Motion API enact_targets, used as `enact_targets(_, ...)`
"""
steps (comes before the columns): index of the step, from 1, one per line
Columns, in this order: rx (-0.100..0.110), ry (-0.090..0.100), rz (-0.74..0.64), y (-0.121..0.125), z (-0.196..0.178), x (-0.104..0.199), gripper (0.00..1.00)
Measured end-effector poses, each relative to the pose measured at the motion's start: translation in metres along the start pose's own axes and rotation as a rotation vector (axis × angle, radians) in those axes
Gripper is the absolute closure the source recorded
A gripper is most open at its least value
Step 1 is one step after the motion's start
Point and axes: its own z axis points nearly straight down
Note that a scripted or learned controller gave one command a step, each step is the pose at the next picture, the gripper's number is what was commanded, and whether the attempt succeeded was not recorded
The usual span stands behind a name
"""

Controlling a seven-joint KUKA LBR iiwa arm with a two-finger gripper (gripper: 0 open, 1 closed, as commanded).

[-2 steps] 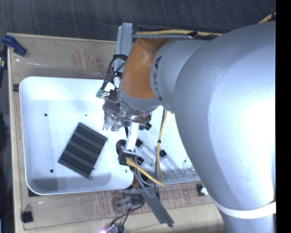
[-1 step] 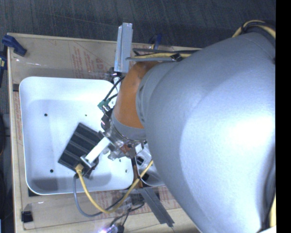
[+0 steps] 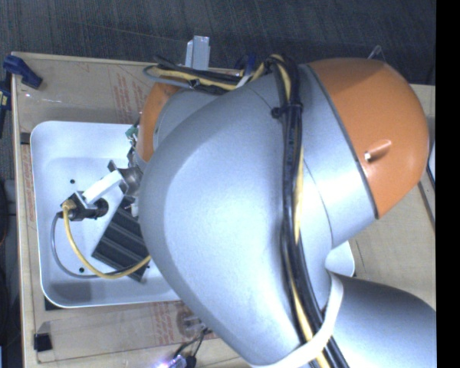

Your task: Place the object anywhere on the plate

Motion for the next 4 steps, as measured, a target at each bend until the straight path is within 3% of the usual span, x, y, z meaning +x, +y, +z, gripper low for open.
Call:
enact_targets(1,0.0,0.005,-0.152,-0.064,-0.06,0.067,1.0)
enact_targets(2,-0.002,0.008,-0.229,-0.091,-0.241,0.04,1.0)
enact_targets(3,0.003,-0.002,-0.303,-0.063,-0.126,-0.002,1.0)
enact_targets(4,0.003,-0.003,-0.443,-0.122,-0.08,-0.032,1.0)
